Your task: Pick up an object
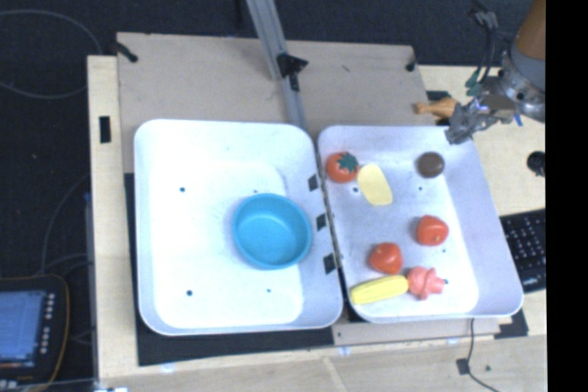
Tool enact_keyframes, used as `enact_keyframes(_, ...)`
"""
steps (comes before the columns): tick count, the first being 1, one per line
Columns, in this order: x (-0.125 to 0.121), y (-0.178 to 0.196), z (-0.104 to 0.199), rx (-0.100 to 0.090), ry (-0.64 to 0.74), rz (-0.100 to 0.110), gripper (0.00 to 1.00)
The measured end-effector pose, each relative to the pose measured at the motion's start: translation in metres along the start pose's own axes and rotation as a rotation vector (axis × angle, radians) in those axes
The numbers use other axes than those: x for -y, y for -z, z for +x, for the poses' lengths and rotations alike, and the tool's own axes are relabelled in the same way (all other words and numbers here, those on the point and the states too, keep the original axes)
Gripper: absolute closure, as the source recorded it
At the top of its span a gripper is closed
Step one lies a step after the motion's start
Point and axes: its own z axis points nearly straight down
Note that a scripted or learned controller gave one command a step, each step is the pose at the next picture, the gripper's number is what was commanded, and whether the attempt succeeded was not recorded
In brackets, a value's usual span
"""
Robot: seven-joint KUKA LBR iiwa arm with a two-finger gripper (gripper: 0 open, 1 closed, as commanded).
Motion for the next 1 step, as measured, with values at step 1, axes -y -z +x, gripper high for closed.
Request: enact_keyframes(1,0.0197,0.0102,0.0495,-0.003,-0.002,0.004,1.00)
